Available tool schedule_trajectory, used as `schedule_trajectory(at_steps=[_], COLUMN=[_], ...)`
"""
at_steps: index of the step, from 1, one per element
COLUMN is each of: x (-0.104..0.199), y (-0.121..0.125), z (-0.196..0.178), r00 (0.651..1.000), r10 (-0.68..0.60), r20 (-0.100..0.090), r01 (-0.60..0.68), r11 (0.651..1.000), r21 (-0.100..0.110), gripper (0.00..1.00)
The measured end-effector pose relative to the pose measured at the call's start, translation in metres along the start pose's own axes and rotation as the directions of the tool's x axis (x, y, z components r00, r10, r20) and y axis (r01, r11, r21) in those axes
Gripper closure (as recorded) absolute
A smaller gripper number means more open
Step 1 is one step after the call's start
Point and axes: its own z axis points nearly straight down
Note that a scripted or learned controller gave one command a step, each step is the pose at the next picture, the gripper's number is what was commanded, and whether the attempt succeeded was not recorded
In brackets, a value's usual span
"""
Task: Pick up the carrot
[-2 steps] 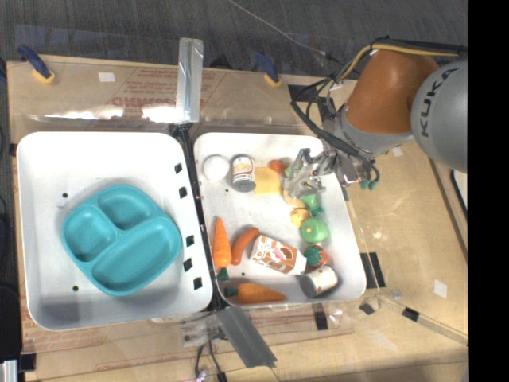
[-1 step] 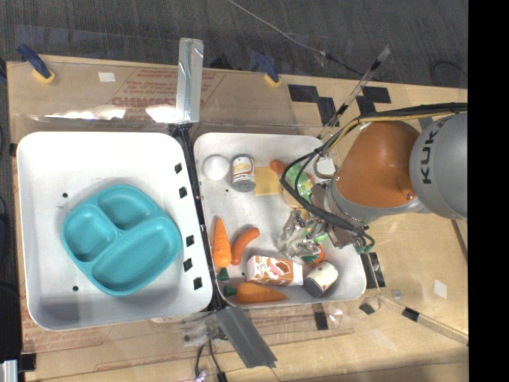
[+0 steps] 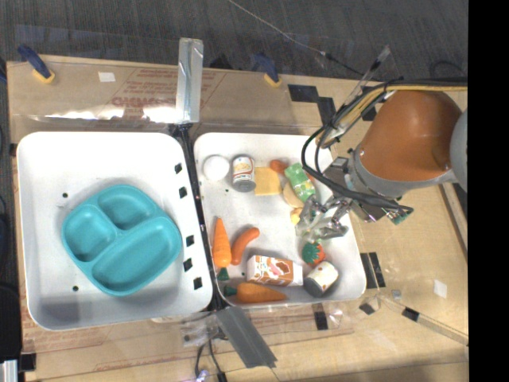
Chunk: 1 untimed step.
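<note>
Hovering low over the right-hand side of the right bin (image 3: 208,213), the gripper (image 3: 324,220) shows metal fingers spread a little apart with nothing visible between them. Just below it lies a small strawberry-like piece (image 3: 312,252) with a green top, and a short way further toward the near wall sits a white and grey cylinder (image 3: 321,278). Just above the fingers are a green toy (image 3: 300,181), a yellow wedge (image 3: 268,183) and a small red-orange piece (image 3: 277,165). Further left along the same far side stand a small can (image 3: 243,173) and a white round lid (image 3: 215,166). The carrot (image 3: 221,243) lies well to the left of the gripper (near the bin's left wall), pointing lengthwise away from the camera, with a reddish sausage (image 3: 244,243) just beside it. Below these a printed carton (image 3: 273,270) lies on its side, and a second orange carrot-shaped piece (image 3: 258,294) rests along the near wall. Farthest out, in the left bin (image 3: 40,173), a teal divided plate (image 3: 121,238) sits alone
</note>
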Motion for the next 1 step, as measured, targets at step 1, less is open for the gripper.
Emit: schedule_trajectory(at_steps=[1], x=[-0.0606], y=[0.0179], z=[-0.068], r00=[0.929], r10=[-0.371], r20=[0.001], r01=[0.371], r11=[0.929], r21=[-0.003], gripper=[1.0])
